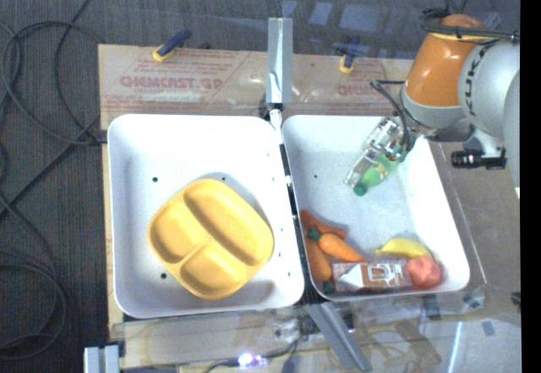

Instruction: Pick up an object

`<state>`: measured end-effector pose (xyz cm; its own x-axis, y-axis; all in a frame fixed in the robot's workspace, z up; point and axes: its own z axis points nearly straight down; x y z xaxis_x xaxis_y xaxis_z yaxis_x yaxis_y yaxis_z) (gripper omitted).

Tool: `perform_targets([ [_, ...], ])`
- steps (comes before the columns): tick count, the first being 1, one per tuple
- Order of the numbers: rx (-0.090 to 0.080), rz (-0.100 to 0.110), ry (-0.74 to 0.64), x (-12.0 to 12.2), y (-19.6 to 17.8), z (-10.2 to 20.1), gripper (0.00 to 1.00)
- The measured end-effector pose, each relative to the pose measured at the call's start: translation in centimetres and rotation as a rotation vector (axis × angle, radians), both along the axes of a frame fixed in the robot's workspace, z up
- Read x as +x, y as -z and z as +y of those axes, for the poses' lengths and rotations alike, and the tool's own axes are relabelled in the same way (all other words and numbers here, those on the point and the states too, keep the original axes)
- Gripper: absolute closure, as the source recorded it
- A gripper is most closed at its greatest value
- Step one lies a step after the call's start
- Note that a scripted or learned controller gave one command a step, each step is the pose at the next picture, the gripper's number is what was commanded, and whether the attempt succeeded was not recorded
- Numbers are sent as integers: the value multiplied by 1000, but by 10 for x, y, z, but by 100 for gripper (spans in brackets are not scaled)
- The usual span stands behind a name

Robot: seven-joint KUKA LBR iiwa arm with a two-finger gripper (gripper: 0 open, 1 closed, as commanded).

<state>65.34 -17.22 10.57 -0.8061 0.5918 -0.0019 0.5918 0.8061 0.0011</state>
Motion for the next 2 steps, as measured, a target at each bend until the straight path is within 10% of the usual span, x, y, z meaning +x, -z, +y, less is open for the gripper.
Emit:
perform_targets([
  [2, 6, -3, 166, 4, 16, -34, 0],
])
